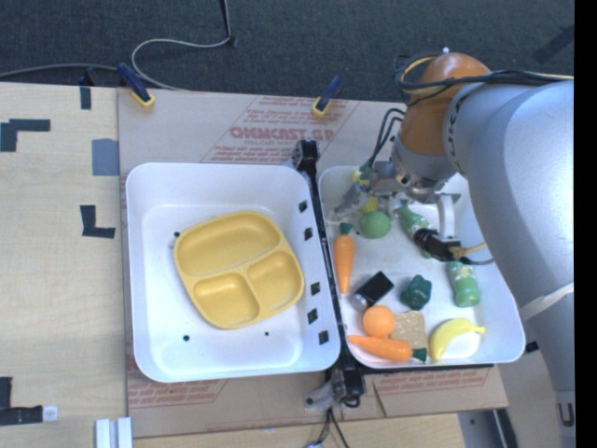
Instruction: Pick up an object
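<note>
My gripper (367, 194) hangs low over the far end of the right bin (508, 329), under the orange wrist band. A green ball (375, 224) lies just in front of it, close to or touching it. Toy foods are scattered in this bin: a small carrot (344, 261), a black block (375, 287), a dark green pepper (416, 292), an orange (378, 321), a second carrot (381, 347), a tan cracker (409, 326), a yellow banana (454, 337) and a light green vegetable (463, 283). The arm hides the bin's far right corner.
The left bin (149, 278) holds a yellow divided plate (238, 267). A black clip rail (315, 241) runs between the two bins. The grey arm (522, 185) covers the right side of the view. Cables trail near the wrist.
</note>
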You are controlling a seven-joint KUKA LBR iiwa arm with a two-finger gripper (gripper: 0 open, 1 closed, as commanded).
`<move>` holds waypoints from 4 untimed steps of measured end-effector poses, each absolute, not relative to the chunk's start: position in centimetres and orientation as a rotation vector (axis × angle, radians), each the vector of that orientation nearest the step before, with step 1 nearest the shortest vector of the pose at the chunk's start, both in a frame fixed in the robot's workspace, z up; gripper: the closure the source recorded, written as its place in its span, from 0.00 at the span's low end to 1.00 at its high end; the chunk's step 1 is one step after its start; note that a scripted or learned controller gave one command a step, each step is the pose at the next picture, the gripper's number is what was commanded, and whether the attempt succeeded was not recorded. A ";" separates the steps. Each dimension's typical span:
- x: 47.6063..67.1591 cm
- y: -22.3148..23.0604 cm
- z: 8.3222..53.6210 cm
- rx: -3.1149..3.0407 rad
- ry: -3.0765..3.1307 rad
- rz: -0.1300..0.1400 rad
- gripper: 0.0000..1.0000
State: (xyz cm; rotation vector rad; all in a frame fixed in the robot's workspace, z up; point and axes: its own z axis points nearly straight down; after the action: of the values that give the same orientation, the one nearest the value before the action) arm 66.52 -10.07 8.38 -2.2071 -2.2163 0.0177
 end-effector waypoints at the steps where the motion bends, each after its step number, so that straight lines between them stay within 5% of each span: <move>1: 66.8 -10.1 9.5 -2.216 -2.224 0.007 1.00; 2: 62.8 -6.3 22.1 -2.219 -2.225 -0.001 1.00; 3: 62.7 -6.3 22.0 -2.219 -2.223 0.001 0.00; 4: 66.1 -7.7 18.4 -2.220 -2.223 0.003 0.00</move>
State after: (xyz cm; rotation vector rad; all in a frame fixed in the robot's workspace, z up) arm 66.14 -7.73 18.36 -2.2201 -2.2225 0.0035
